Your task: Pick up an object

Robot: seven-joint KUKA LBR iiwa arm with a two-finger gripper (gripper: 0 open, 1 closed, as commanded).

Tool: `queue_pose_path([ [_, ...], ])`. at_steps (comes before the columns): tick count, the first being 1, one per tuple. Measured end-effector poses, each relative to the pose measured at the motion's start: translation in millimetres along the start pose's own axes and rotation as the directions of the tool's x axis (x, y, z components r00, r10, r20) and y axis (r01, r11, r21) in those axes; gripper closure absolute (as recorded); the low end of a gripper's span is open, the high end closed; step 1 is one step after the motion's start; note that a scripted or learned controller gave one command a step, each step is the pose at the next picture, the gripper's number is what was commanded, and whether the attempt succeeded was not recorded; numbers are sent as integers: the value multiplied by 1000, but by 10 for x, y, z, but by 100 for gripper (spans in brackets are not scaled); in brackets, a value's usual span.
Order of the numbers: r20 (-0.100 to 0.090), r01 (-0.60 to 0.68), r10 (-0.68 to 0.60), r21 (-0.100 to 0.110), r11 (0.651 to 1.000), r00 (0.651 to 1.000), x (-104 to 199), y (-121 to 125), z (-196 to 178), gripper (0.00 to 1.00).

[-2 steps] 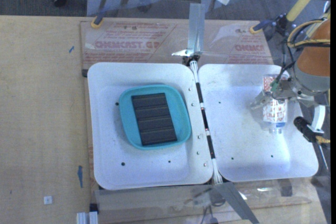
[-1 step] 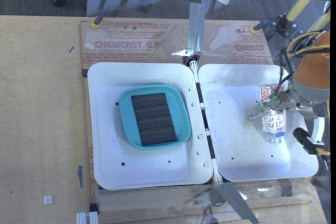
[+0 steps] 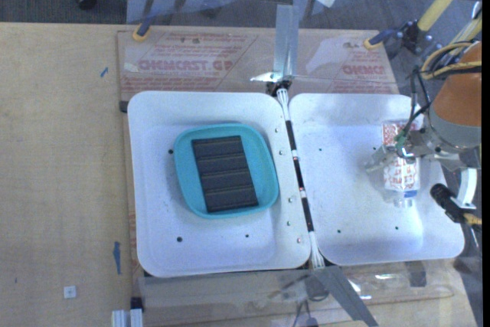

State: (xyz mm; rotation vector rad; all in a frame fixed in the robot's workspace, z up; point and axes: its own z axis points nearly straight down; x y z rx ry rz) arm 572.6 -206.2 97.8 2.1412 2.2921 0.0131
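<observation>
In the right bin [image 3: 344,233], a small clear plastic bottle with a red-and-white label [image 3: 400,174] lies near the far right side, and the gripper [image 3: 400,153] sits right over its upper end; whether anything is clamped I cannot tell, since the wrist hides the tool. To do the pick well, the grasp should probably close across the bottle's narrow width, square to its long axis, and lift straight up. The bin's right wall is close, while the teal tray with a dark ribbed insert [image 3: 224,170] in the left bin [image 3: 153,241] is well apart.

Slanted overhead view onto bins [image 3: 153,119]
</observation>
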Motion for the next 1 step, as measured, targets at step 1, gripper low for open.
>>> queue_pose_path([
  [1, 3, -21, 21, 8, 1000, 1000, 644, -81, -938, 100],
])
